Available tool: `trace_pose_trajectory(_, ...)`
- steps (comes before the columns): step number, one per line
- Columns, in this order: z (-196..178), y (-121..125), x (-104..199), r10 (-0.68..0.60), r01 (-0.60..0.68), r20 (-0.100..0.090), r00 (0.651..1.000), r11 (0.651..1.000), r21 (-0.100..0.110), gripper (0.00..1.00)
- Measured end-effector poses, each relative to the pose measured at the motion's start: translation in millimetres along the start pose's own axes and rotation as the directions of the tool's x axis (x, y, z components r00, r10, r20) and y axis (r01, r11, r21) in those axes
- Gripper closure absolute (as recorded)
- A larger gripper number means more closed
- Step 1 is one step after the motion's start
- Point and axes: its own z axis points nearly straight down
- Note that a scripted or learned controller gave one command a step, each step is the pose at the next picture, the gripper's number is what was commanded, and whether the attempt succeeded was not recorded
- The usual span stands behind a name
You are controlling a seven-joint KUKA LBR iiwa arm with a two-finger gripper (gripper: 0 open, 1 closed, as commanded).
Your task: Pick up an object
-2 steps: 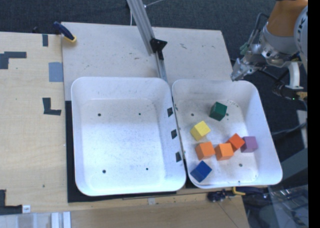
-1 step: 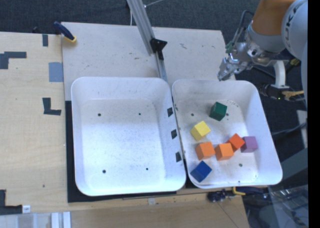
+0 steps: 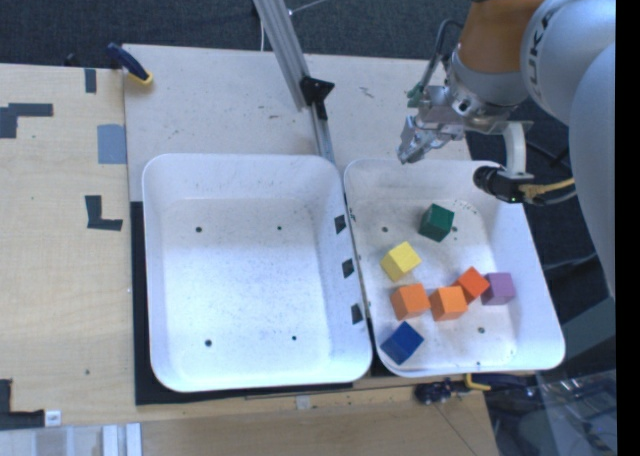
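Nothing is picked yet: gripper (image 3: 413,151) is held at the right bin's (image 3: 528,274) 12 o'clock rim, finger state unreadable, green cube (image 3: 436,221) untouched.

No legible text or labels.

Grey arm (image 3: 585,54), orange band, black cables.

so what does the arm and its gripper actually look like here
The arm is thick, rounded and light grey, with a glossy orange band above the wrist and part of dark lettering on the grey shell. Black cables loop over the orange section and another runs beside the wrist. The gripper is a small metallic grey assembly tapering to narrow fingers.
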Motion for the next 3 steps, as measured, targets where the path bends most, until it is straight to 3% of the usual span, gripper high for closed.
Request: trace_pose_trajectory(3,17.9,-35.3,148.6,0.001,-0.001,0.000,1.000,1.000,0.001,1.00)
